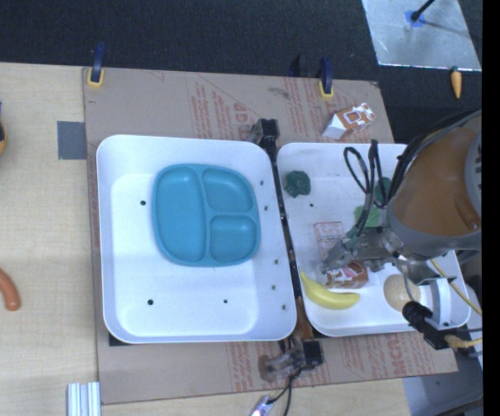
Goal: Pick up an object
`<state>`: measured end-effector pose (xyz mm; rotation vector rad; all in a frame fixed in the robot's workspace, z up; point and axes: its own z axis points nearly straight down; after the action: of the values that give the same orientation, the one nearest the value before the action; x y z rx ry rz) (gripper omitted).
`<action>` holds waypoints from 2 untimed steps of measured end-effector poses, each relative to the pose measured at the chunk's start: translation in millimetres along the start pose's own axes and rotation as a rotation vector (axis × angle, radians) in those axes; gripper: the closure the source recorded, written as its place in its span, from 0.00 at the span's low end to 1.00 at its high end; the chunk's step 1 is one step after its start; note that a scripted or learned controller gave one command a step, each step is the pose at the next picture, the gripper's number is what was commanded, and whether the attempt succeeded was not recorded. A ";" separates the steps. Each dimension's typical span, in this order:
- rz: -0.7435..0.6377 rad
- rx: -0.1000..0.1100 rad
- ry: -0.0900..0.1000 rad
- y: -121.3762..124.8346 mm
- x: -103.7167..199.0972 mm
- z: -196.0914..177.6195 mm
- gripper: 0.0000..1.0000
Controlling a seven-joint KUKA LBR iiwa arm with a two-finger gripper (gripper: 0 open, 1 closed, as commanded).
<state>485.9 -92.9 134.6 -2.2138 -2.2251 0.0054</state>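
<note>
Because the gripper (347,256) hangs low in the right bin (319,159) over the small carton (347,275) beside the banana (326,294), it may nudge both and grasp nothing.

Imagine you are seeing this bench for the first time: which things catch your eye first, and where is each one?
The blue divided plate stands out most, lying alone in the left bin. Next comes the grey and orange arm reaching over the right bin, where a yellow banana lies near the front edge beside small packets. Off to the far left, a sausage rests on the bare bench.
</note>
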 end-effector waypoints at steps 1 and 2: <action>0.000 -0.002 -0.001 30.7 -11.3 43.1 0.00; -0.001 -0.002 -0.001 79.2 -6.8 42.3 0.00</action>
<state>565.0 -99.3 92.0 -2.2146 -2.2271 0.0034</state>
